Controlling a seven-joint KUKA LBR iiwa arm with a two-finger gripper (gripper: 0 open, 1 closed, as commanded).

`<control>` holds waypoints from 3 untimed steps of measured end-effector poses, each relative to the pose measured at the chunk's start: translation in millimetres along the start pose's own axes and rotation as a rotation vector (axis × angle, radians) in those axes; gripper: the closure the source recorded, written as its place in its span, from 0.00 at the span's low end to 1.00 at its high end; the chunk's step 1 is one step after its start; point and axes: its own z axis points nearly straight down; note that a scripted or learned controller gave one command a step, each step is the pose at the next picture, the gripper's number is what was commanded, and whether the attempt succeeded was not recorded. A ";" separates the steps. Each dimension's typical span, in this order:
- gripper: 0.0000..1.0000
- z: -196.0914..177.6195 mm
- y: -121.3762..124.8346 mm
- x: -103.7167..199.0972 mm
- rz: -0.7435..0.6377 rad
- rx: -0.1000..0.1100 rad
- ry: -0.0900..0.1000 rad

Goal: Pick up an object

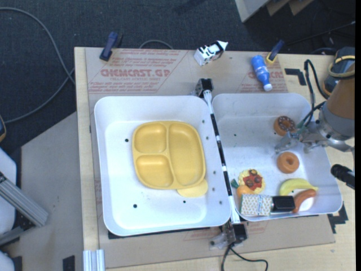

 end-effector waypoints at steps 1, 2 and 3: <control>0.00 17.5 -40.9 40.1 0.001 -0.003 -0.004; 1.00 7.2 -40.3 39.7 0.002 -0.005 -0.005; 1.00 -26.3 11.2 116.9 -0.001 -0.006 -0.004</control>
